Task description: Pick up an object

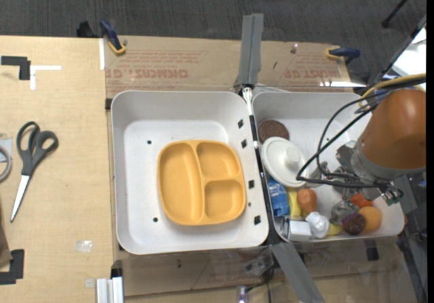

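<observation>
From the fixed overhead camera, a yellow three-compartment plastic tray (201,182) is seen lying flat in the left shallow white bin (129,159), while the right shallow white bin (319,99) is crowded with a white round lid (283,158), a dark brown disc (273,130), a blue packet (278,199), a red-orange sausage-shaped piece (307,200) and an orange ball (370,217). The grey arm with its orange band (400,129) is placed over the right bin's near right part, and the gripper (352,203) is lowered among the small items there, though whether it is released or clenched cannot be told
</observation>
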`<state>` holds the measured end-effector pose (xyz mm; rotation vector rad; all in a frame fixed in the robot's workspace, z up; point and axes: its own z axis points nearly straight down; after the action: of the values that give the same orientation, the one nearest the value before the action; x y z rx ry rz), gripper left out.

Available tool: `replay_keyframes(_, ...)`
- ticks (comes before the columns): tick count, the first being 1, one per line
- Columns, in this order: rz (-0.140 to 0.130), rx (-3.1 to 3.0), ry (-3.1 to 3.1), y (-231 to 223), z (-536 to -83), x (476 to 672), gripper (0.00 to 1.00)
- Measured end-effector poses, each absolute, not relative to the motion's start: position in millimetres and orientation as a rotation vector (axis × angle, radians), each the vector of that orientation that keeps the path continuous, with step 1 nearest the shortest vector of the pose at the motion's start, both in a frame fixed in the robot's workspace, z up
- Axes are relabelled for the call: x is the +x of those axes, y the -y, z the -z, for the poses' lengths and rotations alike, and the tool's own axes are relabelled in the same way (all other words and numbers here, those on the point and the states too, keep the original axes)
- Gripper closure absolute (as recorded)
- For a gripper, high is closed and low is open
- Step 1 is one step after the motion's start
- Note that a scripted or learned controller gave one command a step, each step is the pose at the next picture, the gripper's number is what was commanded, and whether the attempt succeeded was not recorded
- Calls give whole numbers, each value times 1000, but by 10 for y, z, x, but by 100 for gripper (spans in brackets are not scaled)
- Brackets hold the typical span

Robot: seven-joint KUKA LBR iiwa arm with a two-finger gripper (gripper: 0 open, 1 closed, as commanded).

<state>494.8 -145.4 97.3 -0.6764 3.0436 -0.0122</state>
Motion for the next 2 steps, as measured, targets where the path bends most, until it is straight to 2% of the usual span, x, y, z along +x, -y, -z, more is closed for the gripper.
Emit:
replay_keyframes(1, 6, -560, -3079, 973, -945, 5043, 0)
replay_keyframes(2, 1, -344, -3119, 1472, -1718, 5464, 0)
